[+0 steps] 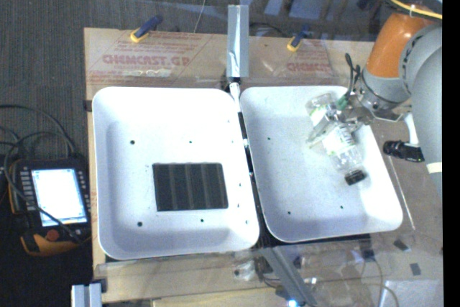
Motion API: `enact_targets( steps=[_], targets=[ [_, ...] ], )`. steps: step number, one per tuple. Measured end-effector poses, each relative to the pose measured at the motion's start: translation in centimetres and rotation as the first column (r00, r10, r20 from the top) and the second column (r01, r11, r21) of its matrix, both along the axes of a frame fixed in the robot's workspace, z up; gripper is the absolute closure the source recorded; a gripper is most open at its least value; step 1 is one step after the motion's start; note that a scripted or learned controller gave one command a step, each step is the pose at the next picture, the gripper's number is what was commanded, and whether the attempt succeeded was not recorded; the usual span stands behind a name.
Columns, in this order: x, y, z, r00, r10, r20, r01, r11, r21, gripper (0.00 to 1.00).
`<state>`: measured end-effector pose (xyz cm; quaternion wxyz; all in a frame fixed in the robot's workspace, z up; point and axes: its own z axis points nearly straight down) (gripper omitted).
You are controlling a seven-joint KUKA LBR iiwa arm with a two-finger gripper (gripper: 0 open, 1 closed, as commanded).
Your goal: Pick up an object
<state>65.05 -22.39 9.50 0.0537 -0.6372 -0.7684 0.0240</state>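
The two-finger gripper (338, 115) is seen low over the right shallow white bin (287, 219), near its far right corner; its state cannot be told. A clear plastic bottle with a black cap (343, 152) lies just beneath it. A dark ribbed rectangular pad (190, 186) lies in the left white bin (115, 154).
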Motion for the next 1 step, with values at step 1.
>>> enact_targets(
  steps=[1],
  targets=[
    [-7.37, 0.77, -0.09, 0.990, 0.056, 0.127, -0.054, 0.998, -0.027, 0.00]
  ],
)
